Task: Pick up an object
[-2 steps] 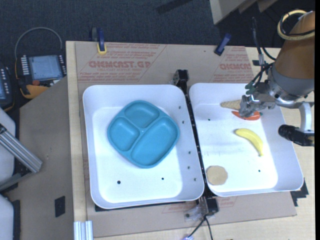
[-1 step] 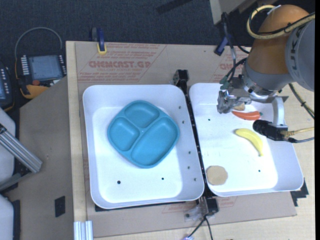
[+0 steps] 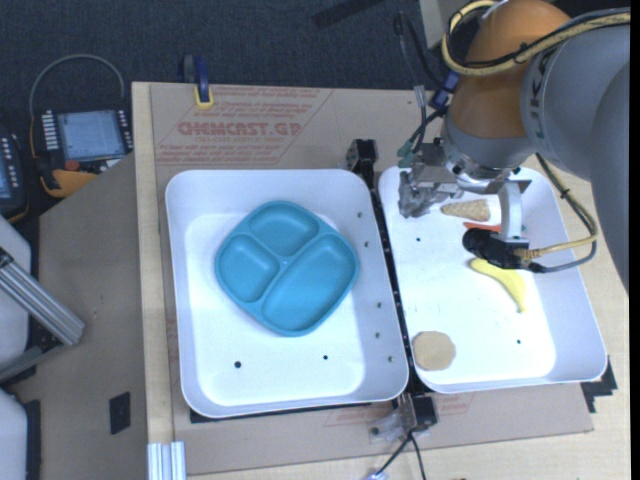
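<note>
Over the right bin (image 3: 560, 358), the arm (image 3: 520, 78) hangs wrist-down.

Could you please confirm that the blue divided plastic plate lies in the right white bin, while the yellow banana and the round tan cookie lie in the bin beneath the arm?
Not quite: the camera view shows the blue divided plastic plate in the left white bin, not the right. The rest holds: the yellow banana and the round tan cookie lie in the right white bin, beneath the arm.
</note>
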Robot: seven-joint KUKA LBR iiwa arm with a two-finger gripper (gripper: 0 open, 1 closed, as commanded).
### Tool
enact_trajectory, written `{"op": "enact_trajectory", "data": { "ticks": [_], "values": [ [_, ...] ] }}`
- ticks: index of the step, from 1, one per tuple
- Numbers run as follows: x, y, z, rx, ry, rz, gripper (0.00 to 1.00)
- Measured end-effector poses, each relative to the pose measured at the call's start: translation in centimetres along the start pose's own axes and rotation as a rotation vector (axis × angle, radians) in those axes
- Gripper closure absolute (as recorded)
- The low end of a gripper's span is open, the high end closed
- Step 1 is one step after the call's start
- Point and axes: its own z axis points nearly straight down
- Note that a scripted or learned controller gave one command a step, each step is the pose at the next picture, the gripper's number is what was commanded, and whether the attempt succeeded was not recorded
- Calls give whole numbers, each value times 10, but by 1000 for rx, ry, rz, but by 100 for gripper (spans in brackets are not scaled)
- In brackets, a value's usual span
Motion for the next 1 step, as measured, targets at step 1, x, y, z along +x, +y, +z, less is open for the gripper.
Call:
{"op": "enact_trajectory", "data": {
  "ticks": [1],
  "values": [
    [57,11,4,0,1,-1,100]
  ]
}}
